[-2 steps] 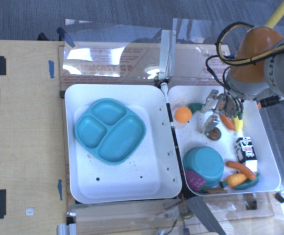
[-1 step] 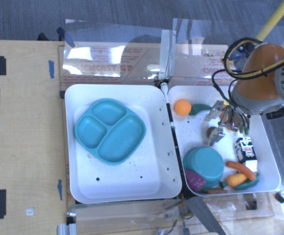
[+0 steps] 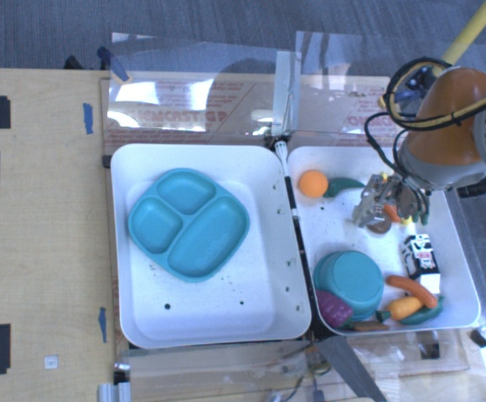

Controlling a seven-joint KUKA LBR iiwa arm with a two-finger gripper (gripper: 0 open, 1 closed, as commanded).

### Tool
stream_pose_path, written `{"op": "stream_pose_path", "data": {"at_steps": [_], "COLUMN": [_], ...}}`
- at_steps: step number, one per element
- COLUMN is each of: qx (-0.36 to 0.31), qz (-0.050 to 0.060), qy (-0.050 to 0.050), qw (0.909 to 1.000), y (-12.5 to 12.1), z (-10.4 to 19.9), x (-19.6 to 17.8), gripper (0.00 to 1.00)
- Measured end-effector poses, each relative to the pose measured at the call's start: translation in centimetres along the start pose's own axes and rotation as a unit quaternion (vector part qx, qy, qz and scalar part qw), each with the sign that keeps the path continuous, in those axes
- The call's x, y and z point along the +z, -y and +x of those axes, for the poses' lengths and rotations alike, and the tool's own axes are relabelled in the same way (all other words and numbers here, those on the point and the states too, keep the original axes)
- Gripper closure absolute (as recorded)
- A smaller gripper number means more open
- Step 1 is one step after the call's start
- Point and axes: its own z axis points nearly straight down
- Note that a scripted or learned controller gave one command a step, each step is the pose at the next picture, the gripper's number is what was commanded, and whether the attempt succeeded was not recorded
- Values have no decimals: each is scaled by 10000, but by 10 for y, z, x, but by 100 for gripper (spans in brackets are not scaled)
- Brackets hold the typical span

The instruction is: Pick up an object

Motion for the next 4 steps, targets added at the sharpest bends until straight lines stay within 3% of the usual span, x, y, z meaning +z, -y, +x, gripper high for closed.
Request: {"op": "stream_pose_path", "data": {"at_steps": [1,2,3,4], "qx": [402,259,692,79], "qz": [-9,9,-6,7], "qy": [-34,-160,-48,-153], "qw": [9992,9995,9976,9999], "y": [-46,-11,-63,-21], "z": [14,1,-28,-31], "x": [-136,-3,-107,3], "gripper": [100,100,100,100]}}
